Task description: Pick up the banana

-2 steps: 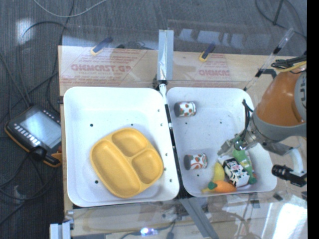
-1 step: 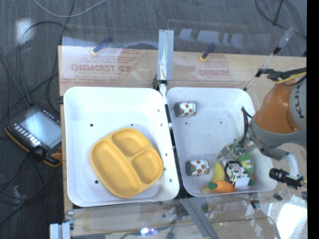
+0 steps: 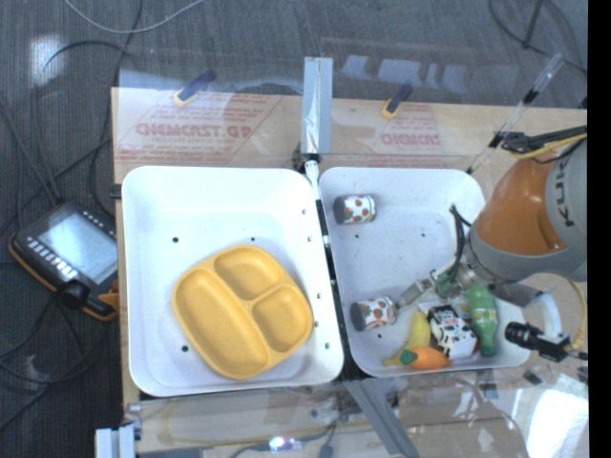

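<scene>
The arm [image 3: 535, 218] reaches in from the right over the right bin [image 3: 401, 184], its orange band bulking large above the wrist. The claw [image 3: 447, 281] sits low in that bin's near right part, close to a huddle of objects (whether its fingers are apart or together, I cannot tell from this angle). A thin metal piece slants out from it toward the left.

The banana [image 3: 418, 330] lies near the front wall of the right bin, just left of a black-and-white carton [image 3: 451, 329] and touching an orange carrot [image 3: 426, 357] at its lower end. A green bottle [image 3: 482, 318] lies just right of the carton. A red-spotted white cup [image 3: 373, 312] lies on its side to the banana's left; another one [image 3: 355, 208] rests near the bin's back left corner.

In the left bin [image 3: 153, 198], a yellow divided plate [image 3: 242, 309] sits alone. Both bins rest on the tabletop [image 3: 210, 132].
</scene>
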`<control>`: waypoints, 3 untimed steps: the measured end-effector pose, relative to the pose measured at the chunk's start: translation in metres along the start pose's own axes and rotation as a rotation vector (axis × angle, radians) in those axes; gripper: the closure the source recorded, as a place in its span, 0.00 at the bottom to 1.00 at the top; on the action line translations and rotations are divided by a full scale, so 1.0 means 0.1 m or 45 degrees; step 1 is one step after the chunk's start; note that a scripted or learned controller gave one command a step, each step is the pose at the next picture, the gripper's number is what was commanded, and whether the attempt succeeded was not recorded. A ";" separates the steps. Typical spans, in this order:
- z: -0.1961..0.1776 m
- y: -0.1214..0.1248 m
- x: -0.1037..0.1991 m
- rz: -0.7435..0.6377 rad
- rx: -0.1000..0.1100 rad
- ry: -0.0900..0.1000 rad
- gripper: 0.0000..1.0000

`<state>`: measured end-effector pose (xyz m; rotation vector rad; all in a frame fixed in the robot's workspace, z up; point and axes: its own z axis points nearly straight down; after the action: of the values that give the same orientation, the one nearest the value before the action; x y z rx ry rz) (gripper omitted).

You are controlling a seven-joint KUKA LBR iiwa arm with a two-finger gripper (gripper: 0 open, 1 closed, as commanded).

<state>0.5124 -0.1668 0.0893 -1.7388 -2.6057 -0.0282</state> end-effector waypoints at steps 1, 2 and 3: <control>-0.03 -0.09 0.37 -0.260 -0.002 -0.063 0.00; -0.01 -0.19 0.16 -0.475 0.002 -0.032 0.00; -0.74 -0.14 0.21 -0.313 0.017 -0.021 0.00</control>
<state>0.4914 -0.1538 0.1634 -1.4103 -2.8067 0.0017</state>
